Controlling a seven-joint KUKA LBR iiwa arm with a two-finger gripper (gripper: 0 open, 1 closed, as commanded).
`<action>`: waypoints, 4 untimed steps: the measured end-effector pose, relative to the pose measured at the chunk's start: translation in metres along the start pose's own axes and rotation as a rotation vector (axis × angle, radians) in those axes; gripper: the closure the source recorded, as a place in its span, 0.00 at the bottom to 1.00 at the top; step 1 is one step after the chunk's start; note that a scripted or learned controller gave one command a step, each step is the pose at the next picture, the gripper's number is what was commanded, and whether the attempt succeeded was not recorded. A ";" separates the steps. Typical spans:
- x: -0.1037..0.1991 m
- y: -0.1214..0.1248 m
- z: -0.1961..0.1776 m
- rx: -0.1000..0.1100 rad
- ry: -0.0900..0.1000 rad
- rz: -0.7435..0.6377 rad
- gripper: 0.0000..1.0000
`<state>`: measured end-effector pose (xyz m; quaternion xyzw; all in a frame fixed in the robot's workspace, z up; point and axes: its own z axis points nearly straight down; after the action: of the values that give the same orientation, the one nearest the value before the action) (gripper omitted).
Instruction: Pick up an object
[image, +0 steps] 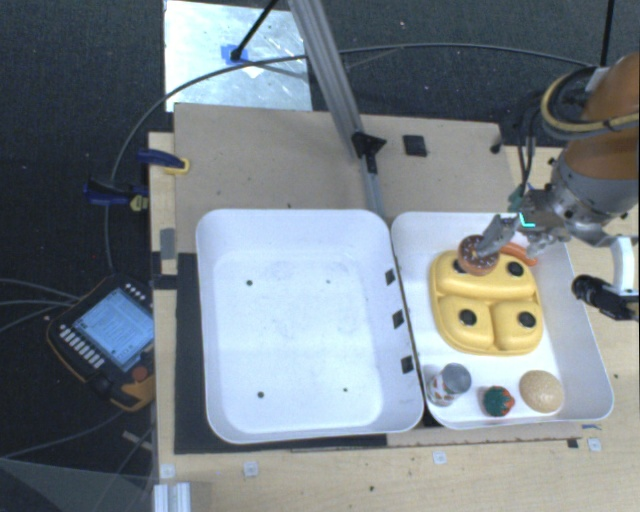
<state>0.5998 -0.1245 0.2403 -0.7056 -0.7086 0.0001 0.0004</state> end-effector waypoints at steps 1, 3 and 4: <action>0.000 0.001 -0.001 -0.002 0.000 0.000 0.00; 0.014 0.003 0.095 0.001 0.000 -0.001 0.00; 0.016 0.009 0.133 -0.019 0.000 -0.001 0.00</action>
<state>0.6088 -0.1083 0.1075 -0.7054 -0.7088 -0.0067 -0.0066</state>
